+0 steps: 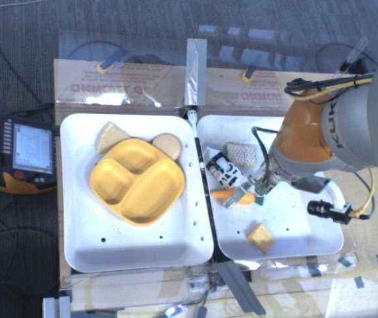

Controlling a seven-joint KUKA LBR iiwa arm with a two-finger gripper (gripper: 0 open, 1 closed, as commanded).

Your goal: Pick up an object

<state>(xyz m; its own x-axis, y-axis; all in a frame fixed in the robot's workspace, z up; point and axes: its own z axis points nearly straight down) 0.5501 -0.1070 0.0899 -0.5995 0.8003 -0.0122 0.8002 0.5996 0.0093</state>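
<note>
Arm: I see the grey arm with the orange band reaching into the right white bin from the right.
Hand: the hand is low over the bin's middle; I cannot tell its state or whether it holds anything.
Targets: small orange piece and black-and-white patterned object lie just left of the hand; tan foam wedge near the front.
Left bin: big yellow sectioned plastic tray.
</note>
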